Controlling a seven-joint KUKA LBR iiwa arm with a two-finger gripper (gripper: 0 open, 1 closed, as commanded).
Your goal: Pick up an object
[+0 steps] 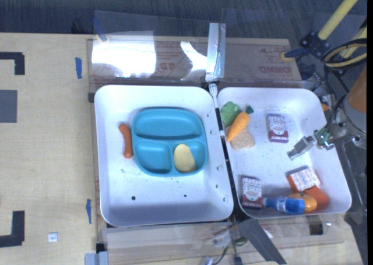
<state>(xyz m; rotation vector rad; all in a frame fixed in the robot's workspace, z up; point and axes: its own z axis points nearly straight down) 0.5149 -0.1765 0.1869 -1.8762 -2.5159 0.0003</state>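
Seen from above, the left bin (111, 188) holds a blue divided tray (166, 124) with a pale yellow potato-shaped piece (185, 158) in its lower right compartment. An orange sausage-shaped piece (126, 140) lies on the bin floor just left of the tray.

The right bin (280, 98) holds a toy carrot (238, 125) lying over a slice of bread (243, 140), with a green leafy piece (229, 109) just above them. A small red and white carton (277, 127) sits near the middle, a second carton (252, 191) at the lower left, a blue bottle (284, 204) along the lower edge, and an orange piece (313, 198) beside a red and white packet (302, 178).

The gripper (302, 146) hangs over the right side of this bin, above bare floor, between the upper carton and the packet. Whether its jaws are apart or together cannot be told; nothing is seen in them.
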